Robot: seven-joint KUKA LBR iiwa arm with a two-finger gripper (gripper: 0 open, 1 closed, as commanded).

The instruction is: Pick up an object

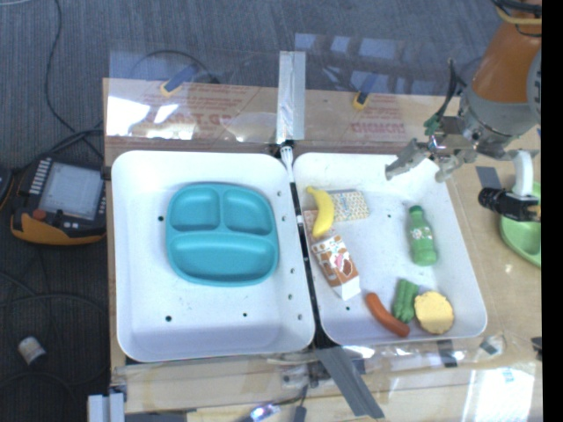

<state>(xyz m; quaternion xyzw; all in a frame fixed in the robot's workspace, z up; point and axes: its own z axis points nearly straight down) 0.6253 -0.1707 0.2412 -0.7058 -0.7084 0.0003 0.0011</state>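
- Two white bins sit side by side on the bench: the left bin holds a teal divided plate, lying flat near its middle.
- The right bin holds all the small items, loosely scattered.
- A yellow banana lies at the bin's upper left, just beside a small patterned packet.
- Below those, a little carton lies on its side, tilted toward the lower right.
- A green bottle lies toward the right side of the bin, well apart from the carton.
- Along the lower edge, a red sausage, a dark green vegetable and a yellow round piece cluster close together.
- The gripper hangs at the upper right corner of the right bin, above its rim; its fingers stand apart with nothing between them.
- The arm comes in from the upper right of the frame.
- A handheld controller rests on the floor at the left edge.
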